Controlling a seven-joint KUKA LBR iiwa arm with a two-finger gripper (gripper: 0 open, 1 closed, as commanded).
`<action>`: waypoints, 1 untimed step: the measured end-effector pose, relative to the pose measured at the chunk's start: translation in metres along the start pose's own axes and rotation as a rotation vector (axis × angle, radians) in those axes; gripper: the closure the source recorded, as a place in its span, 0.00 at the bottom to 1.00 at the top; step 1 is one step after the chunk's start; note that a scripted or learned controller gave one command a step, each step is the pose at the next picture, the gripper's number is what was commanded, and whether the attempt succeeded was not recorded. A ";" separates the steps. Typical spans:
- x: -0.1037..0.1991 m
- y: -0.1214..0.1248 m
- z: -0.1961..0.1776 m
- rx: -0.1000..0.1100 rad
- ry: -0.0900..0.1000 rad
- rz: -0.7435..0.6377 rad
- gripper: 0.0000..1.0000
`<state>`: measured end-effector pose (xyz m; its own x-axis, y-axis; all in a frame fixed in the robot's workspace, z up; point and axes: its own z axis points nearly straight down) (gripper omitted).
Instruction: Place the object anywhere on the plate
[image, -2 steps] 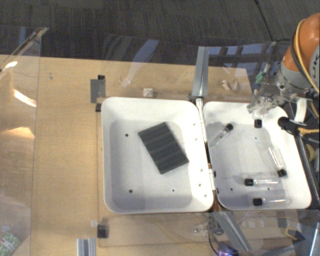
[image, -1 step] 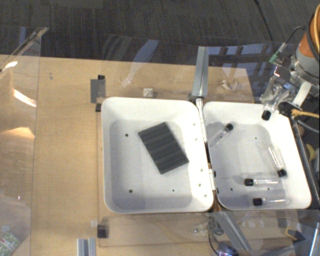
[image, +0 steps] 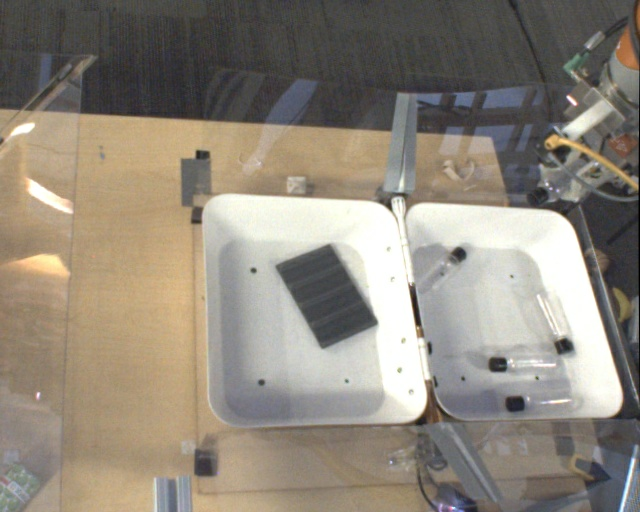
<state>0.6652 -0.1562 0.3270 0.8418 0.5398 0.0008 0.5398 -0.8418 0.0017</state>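
A dark grey ribbed plate lies flat and turned at an angle in the middle of the left bin. Several clear tubes with black caps lie in the right bin: one near its back left, one at the right, one toward the front, and another against the front wall. My gripper is at the top right, beyond the right bin's back corner and well away from the tubes and the plate, with cables around it.
A metal bar runs back from the seam between the two bins. Small black blocks sit on the wooden bench left of the left bin. A clear sheet covers the bench's left side.
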 end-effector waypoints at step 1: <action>-0.008 0.004 -0.007 0.001 -0.002 -0.029 1.00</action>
<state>0.6606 -0.1633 0.3341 0.8257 0.5642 -0.0007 0.5642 -0.8257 0.0008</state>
